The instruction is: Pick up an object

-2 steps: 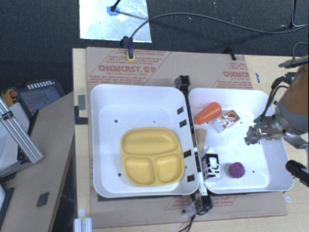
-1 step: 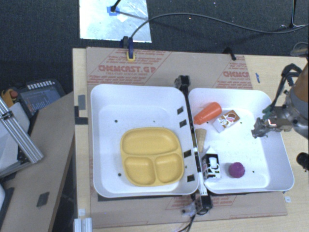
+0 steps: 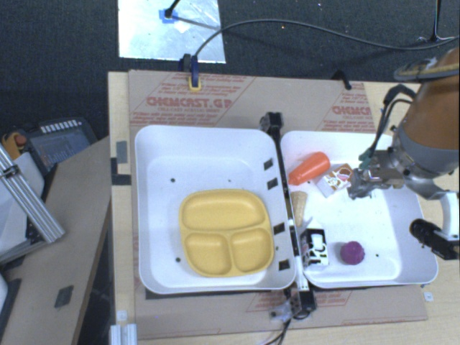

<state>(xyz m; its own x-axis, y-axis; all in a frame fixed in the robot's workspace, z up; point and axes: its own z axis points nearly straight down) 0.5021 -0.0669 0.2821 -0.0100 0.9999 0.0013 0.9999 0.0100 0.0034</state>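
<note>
plate [image 3: 226, 231]: yellow
carrot [image 3: 310, 168]: orange
ball [image 3: 351, 252]: purple
small box [image 3: 315, 248]: black and white patches
bins [image 3: 208, 149]: white
arm [image 3: 431, 121]: grey, orange band
cardboard [image 3: 215, 99]: tan, red print

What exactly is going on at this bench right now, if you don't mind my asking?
The arm reaches in from the right, its gripper low over the right bin, beside a small white packet and an orange carrot. Nothing visibly sits between its fingers. A purple ball and a black-and-white toy lie nearer the front of that bin. The left bin holds a yellow divided plate.
</note>
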